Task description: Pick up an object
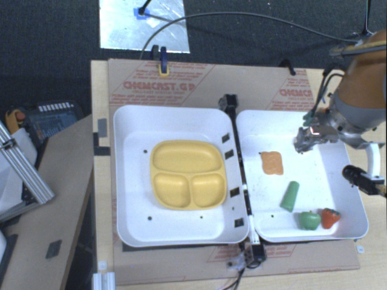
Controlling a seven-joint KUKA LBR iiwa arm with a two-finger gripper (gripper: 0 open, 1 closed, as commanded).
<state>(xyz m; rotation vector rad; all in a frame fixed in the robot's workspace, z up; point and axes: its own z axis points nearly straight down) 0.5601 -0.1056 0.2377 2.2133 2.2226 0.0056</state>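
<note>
Jaws [304,139] hang over far part of right bin [344,162]; can't tell if open or shut, nothing seen betw. them. Orange flat piece [272,163] lies just left & nearer. Green cylinder [290,196], green pepper [309,220], red-orange veg [329,218] toward near edge. Yellow tray [185,174] in left bin [130,162].
</note>
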